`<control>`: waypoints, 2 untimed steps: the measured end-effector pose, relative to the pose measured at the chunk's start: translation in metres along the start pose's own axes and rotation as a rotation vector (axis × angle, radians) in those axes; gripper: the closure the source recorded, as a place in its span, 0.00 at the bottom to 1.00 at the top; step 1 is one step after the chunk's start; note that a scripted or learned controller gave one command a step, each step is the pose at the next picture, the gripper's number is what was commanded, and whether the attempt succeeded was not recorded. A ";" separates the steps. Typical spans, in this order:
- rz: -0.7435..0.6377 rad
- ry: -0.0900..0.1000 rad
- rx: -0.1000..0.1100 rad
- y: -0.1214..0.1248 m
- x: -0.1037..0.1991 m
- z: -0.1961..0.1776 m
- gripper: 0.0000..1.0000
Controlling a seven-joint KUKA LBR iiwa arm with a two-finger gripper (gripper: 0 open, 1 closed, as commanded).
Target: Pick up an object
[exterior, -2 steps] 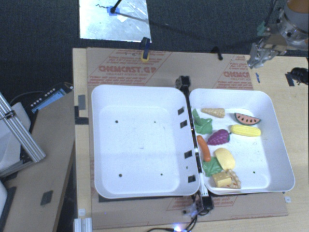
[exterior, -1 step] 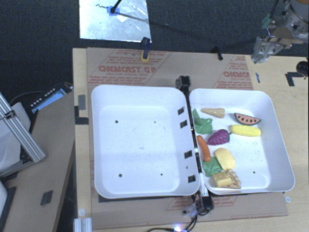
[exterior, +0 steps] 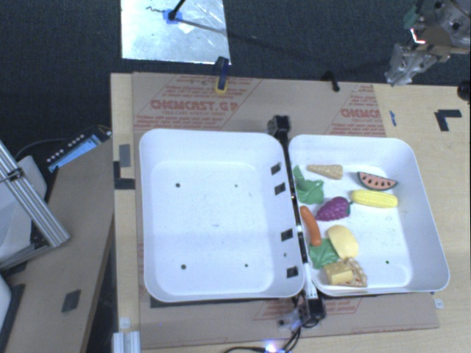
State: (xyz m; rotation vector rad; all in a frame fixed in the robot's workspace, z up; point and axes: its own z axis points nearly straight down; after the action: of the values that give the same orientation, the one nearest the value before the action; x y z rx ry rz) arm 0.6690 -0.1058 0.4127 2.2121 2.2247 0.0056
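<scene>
the gripper (exterior: 409,63) hangs above the bench's far right corner, well apart from the toy food. the right bin (exterior: 419,197) holds a carrot (exterior: 311,226) and corn (exterior: 374,198).

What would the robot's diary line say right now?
gripper: high beyond right bin | holding: nothing seen | toy food: in right bin | left bin: white

Dark carpet floor (exterior: 59,50); shiny foil sheet (exterior: 175,19) on it; cardboard-covered bench (exterior: 243,101); aluminium frame (exterior: 29,204) at left.
</scene>
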 end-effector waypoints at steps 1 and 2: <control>-0.001 0.000 0.001 0.000 0.018 -0.023 1.00; 0.000 0.000 -0.001 0.000 0.032 -0.055 1.00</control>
State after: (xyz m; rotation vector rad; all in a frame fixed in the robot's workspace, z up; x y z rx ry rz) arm 0.6688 -0.0740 0.4674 2.2113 2.2249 0.0067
